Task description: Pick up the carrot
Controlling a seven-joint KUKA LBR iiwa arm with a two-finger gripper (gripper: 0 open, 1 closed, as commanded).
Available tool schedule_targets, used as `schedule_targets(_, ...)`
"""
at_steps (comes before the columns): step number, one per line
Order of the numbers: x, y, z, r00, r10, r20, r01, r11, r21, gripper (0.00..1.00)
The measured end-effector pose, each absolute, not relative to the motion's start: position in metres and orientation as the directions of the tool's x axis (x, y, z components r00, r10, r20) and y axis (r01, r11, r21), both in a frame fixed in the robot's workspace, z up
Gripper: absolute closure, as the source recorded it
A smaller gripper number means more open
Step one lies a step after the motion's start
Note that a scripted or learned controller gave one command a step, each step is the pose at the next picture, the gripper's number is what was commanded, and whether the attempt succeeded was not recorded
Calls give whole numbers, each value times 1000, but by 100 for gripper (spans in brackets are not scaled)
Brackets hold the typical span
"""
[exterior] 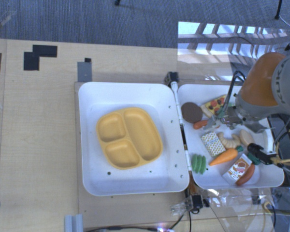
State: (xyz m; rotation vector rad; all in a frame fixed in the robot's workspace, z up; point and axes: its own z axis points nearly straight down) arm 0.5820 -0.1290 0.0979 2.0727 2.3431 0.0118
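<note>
1. You had two white bins side by side on the bench (pixel 34 144); the left bin (pixel 92 178) carried a yellow divided plate (pixel 129 137) at its middle.
2. The right bin (pixel 270 178) held the clutter. The carrot (pixel 223 157) lay toward that bin's near edge, about midway along it, tilted, with its green top pointing to the far right.
3. Just beside the carrot's tip, at the near-left corner of the right bin, sat a green ridged piece (pixel 199 164). A patterned square block (pixel 213 143) lay touching or nearly touching the carrot on its far side.
4. A brown round piece (pixel 191 112) sat toward the far-left corner, with a pizza-like slice (pixel 215 104) beside it at the far edge.
5. A small carton (pixel 238 168) and a red sausage (pixel 246 174) lay near the right end of the near edge.
6. Your arm (pixel 263 83) reached in from the right, its gripper (pixel 222 120) low over the middle of the right bin — beyond the carrot, apart from it.
7. Whether the pincer was released or clenched, you could not tell — it blurred into the toys.
</note>
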Motion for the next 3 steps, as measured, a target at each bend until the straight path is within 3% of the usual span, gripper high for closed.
schedule_targets(1,494,-159,109,-160,987,-1,987,160,3,0)
schedule_targets(2,501,-183,99,-457,890,-5,889,457,32,0)
schedule_targets(3,500,-201,98,-219,976,0,975,219,28,0)
